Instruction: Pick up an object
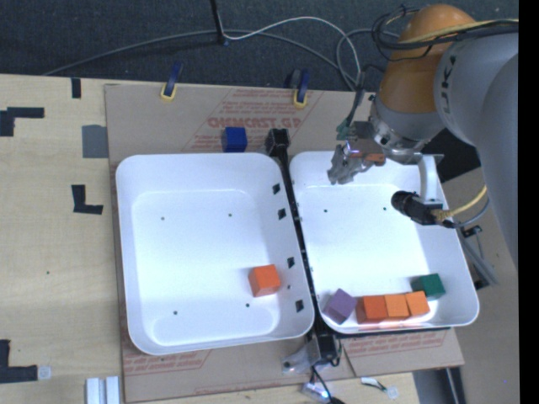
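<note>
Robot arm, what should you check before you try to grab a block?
1. Blocks to pick: ok. A purple block, an orange row and a green block sit at the near edge of the right bin; an orange cube lies in the left bin.
2. End effector position: not ok, it hangs over the right bin's far edge, away from every block.
3. Holding a block: not ok, none is seen in it.
4. Finger opening: cannot tell.
5. Room around the blocks: not ok for the crowded row, ok for the lone orange cube.
</note>
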Available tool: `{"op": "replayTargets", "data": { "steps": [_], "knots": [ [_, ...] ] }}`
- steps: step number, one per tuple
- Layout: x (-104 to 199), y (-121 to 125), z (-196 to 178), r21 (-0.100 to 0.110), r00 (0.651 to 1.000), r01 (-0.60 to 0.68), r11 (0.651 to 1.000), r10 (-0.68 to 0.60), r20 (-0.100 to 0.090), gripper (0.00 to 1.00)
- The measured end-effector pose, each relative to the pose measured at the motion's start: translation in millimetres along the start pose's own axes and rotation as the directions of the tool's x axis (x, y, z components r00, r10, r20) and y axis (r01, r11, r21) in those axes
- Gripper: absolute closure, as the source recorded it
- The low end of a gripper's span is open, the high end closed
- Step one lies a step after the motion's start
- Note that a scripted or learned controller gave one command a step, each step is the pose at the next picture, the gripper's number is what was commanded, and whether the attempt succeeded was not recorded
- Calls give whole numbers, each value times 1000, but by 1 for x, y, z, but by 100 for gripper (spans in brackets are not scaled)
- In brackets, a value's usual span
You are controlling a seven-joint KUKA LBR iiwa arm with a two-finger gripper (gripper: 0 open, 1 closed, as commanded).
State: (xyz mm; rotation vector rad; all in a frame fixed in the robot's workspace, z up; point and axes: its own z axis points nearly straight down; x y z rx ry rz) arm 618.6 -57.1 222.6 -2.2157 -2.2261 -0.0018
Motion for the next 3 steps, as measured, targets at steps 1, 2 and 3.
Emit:
{"op": "replayTargets", "data": {
  "steps": [1,2,3],
  "knots": [
    [55,3,-11,0,1000,0,1000,0,0,100],
    [107,7,-19,0,1000,0,1000,0,0,100],
    [152,8,-19,1,1000,0,1000,0,0,100]
  ]
}}
